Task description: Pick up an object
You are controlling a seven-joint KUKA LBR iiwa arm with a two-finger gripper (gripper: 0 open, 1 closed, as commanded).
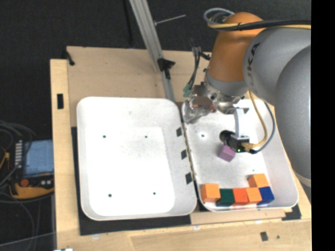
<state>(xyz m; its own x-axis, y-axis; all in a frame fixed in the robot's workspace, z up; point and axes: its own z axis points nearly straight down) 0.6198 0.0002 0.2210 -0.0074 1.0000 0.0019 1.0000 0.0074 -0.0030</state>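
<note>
My gripper [192,110] hangs over the far left corner of the right bin [209,140], close to the edge shared with the left bin [128,156]. A small purple block [226,153] lies alone in the middle of the right bin, to the right of and nearer than the gripper. Along that bin's front wall sits a row of blocks: an orange one [210,191], a green one [226,196], a red-orange one [240,195], another orange one [253,194] and a blue one [266,193]. Behind the row rests a brown-orange block [257,180].
A slanted metal rail [152,41] rises from behind the bins near the gripper. The grey arm with its orange band [230,51] covers the right bin's far right part. Cables and a blue box [39,157] lie off the bench at left.
</note>
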